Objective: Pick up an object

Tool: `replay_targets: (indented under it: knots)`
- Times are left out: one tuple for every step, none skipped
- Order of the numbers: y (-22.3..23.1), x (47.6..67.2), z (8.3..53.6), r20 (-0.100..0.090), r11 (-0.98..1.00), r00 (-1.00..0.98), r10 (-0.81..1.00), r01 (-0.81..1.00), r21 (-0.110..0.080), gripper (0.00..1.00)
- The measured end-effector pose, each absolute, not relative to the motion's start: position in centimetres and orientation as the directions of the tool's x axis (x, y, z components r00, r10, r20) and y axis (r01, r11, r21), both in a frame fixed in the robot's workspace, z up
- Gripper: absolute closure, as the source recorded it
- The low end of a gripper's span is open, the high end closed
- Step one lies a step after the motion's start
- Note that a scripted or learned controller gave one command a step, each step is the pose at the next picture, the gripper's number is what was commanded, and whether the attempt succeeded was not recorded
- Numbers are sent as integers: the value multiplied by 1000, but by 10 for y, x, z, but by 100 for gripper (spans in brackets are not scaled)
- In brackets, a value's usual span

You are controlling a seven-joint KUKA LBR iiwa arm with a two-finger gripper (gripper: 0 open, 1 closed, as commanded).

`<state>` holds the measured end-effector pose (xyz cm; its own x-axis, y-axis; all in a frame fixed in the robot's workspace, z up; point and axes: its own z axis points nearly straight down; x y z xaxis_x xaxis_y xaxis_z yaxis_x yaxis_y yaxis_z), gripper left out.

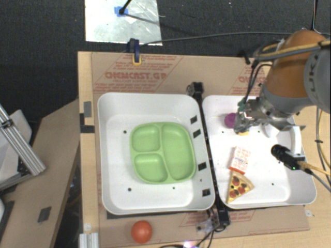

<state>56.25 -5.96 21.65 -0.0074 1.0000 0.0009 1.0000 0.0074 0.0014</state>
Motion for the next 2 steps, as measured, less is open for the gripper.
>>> replay_targets:
  knots:
    - [0,550,224,2,10,-10,1000,1000,1,100]
    - [60,535,220,3,11,-11,1000,1000,0,100]
